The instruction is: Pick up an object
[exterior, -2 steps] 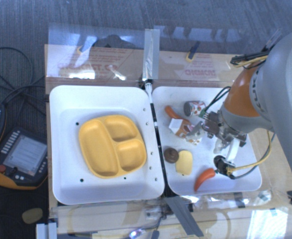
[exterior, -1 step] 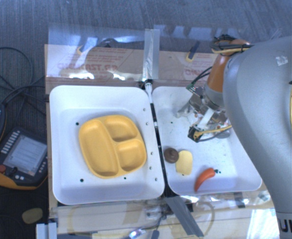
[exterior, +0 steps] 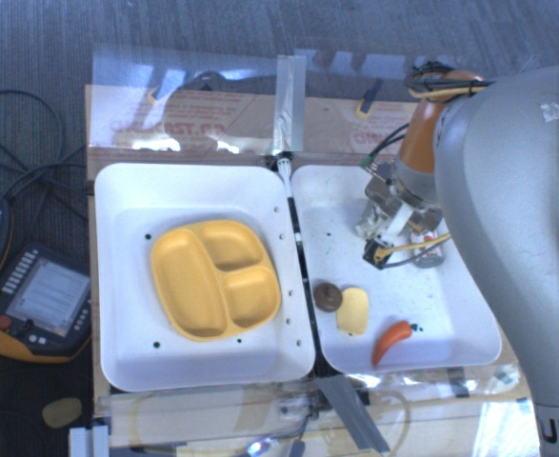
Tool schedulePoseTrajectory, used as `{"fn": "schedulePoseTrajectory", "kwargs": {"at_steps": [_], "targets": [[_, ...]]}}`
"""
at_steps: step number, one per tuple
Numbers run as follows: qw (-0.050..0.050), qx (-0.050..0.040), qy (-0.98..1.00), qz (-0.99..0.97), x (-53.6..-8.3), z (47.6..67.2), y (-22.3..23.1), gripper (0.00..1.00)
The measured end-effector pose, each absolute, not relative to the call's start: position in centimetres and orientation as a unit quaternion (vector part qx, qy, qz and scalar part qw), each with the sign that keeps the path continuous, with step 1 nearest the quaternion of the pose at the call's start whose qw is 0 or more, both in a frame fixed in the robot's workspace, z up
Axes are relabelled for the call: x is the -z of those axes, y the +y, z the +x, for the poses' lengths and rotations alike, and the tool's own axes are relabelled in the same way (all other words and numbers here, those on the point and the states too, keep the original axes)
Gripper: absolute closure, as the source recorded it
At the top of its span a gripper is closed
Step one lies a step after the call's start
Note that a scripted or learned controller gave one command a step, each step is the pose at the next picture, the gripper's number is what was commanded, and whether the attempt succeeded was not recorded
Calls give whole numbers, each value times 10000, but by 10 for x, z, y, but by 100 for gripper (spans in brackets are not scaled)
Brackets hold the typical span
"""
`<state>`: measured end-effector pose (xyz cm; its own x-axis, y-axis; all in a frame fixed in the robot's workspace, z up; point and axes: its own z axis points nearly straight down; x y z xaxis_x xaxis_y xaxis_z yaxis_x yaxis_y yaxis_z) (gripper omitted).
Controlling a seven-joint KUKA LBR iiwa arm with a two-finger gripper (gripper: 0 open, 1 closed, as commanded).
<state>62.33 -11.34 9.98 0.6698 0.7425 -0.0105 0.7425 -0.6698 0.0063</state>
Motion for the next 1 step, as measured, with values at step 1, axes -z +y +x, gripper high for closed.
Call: {"fn": "schedulePoseTrajectory", "kwargs": {"at_steps": [1], "targets": [[13, 22, 3752, 9269, -184, 659, -85, 100]]}}
